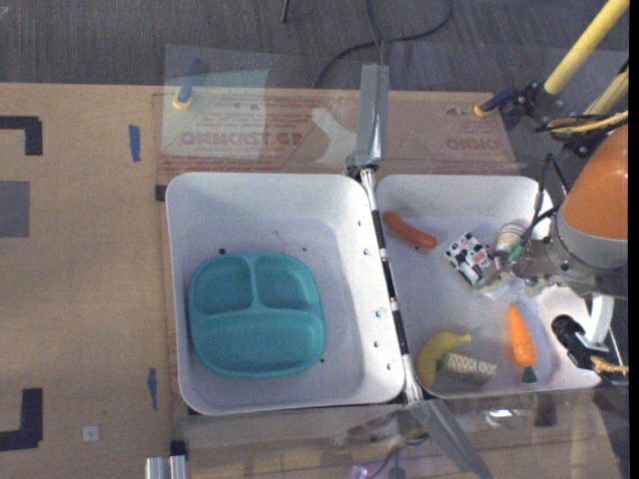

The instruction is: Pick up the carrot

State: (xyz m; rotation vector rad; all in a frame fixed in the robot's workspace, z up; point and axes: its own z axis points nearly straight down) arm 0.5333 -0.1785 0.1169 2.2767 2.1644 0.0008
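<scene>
The orange carrot (520, 335) lies in the right bin (439, 193) near its front right corner, green stem end pointing to the front. My gripper (511, 268) hangs just behind the carrot, a little above it and beside a black-and-white patterned block (466, 255). Nothing shows between the gripper and the carrot. The grey wrist and the orange band (602, 196) hide the bin's right wall.
The right bin also holds a red sausage (410, 230), a yellow banana (439, 351) with a small speckled block (469, 367) beside it, and a pale round thing (511, 235) behind the gripper. A teal divided plate (256, 314) lies in the left bin (200, 203). A black fitting (577, 341) sits by the right bin's front right edge.
</scene>
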